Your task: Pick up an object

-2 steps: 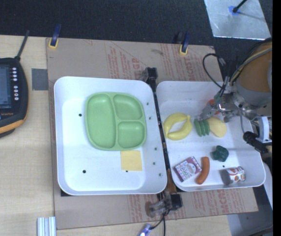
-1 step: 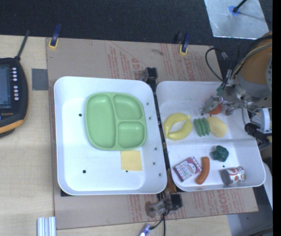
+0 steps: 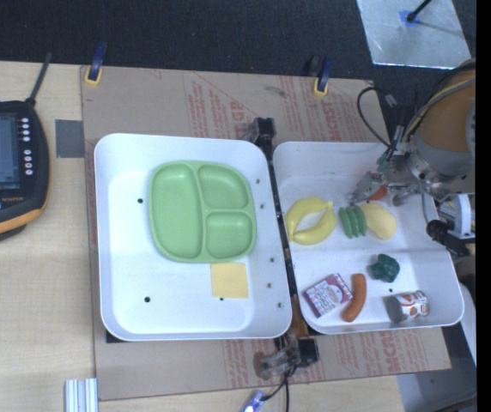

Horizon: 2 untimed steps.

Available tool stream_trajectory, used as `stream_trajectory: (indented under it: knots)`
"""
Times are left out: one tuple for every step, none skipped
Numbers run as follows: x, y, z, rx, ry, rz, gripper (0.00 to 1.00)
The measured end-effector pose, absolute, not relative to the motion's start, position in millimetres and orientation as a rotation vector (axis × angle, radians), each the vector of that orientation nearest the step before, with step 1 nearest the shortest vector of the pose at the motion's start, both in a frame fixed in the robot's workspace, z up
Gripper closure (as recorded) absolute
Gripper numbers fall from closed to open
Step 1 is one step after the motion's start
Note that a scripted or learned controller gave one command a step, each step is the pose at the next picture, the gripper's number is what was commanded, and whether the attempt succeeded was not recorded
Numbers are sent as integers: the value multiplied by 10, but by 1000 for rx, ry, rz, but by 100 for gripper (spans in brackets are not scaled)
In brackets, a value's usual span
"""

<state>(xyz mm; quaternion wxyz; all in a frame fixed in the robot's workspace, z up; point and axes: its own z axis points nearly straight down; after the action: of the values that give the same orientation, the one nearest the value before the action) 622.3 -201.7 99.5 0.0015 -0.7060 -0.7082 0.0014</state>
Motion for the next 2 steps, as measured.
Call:
stream_trajectory:
  knots:
    - [5981,-1877,930,-2216,-2225,5,0]
    - [6318,-2019,922,-2215,-2226,1,0]
